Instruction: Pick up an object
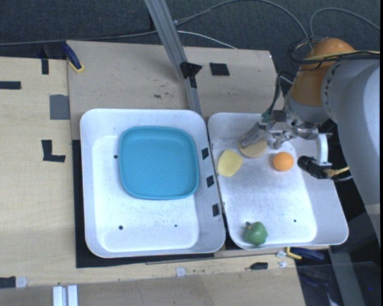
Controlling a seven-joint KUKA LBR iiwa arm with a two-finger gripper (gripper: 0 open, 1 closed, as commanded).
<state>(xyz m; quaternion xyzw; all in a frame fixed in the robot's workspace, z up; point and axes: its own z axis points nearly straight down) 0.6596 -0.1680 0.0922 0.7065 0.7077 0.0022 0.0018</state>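
Green pepper (255, 233) lies at the right bin's (319, 225) front; pincer (262, 140) sits low over a tan piece (253, 148), grip unreadable; centre squarely on it, clear of the orange ball (282, 162), before closing.

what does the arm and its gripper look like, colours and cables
The arm is bulky, rounded and light grey, with an orange band above the wrist. Thin dark cables loop beside that band. The gripper is a small metallic grey assembly, with a white piece and a black part at its side.
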